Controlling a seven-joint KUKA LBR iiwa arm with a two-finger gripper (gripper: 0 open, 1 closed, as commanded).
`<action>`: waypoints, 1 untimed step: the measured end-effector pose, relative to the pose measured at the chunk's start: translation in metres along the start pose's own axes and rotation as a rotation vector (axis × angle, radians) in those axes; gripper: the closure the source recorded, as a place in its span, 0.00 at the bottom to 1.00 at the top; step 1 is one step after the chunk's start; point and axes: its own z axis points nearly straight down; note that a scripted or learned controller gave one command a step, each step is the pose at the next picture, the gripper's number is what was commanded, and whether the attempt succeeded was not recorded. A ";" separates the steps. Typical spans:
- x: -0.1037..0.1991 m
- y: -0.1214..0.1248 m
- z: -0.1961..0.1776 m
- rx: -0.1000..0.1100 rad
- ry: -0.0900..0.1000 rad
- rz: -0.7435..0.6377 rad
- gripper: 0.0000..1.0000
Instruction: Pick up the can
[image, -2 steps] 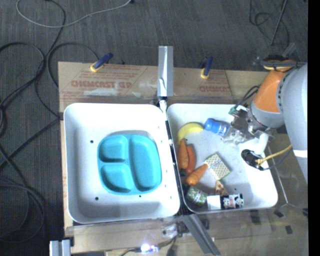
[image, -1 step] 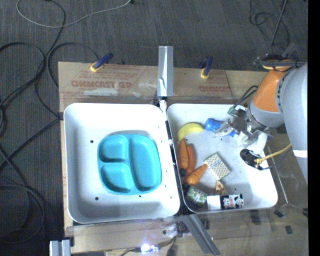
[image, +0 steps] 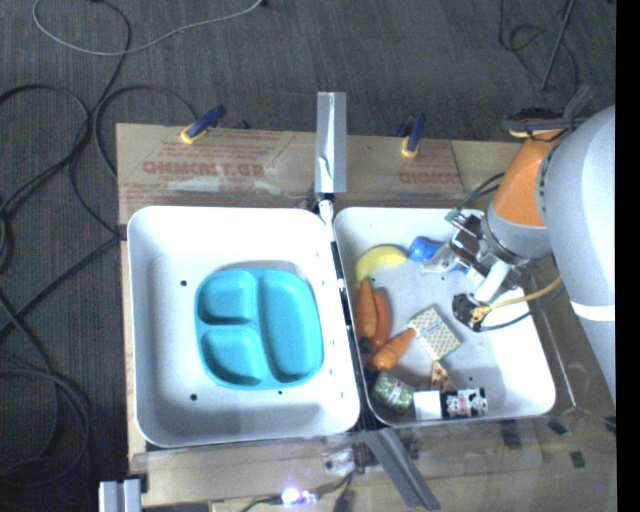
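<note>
On my feed I see the arm (image: 590, 215) as a smooth, rounded pale-grey shell with a bright orange band (image: 520, 190) above the wrist and a small silvery end effector (image: 457, 245).

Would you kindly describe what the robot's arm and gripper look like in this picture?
The arm has a smooth, rounded, pale grey casing, with a bright orange band above the wrist. Beyond the band, the gripper is a small, angular assembly of silvery metal and white parts with dark details. A thin dark cable curves beside the orange band.
</note>
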 end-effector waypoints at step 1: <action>-0.056 -0.019 0.026 -0.009 0.009 0.134 0.00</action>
